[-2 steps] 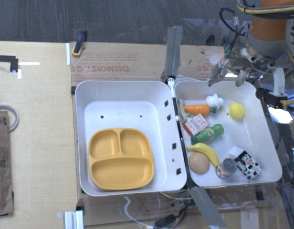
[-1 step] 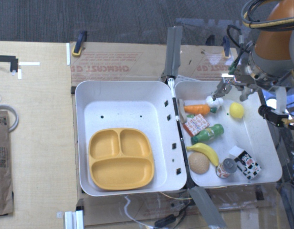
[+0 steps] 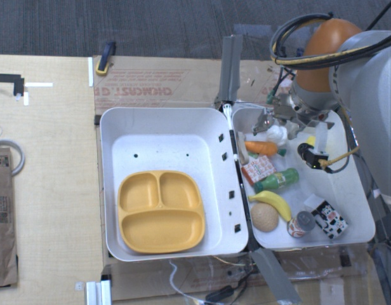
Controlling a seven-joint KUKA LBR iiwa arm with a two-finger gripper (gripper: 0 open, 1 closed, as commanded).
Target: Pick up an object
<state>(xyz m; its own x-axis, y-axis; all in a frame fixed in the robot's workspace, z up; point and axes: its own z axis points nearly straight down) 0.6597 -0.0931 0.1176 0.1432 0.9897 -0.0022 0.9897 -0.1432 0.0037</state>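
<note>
Currently the gripper [image 3: 276, 121] sits low at 12 o'clock in the right bin [image 3: 354, 176], over a white object [image 3: 276, 133]; finger state cannot be told. Carrot [image 3: 261, 148] just beside at 6 o'clock, then green bottle [image 3: 276, 180], banana [image 3: 273, 203]. Yellow divided tray [image 3: 161, 210] in left bin [image 3: 119, 132].

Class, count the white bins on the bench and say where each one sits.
2. The left bin holds a yellow divided plate. The right bin, beside it, holds the cluttered objects, with the gripper at its far end.
</note>
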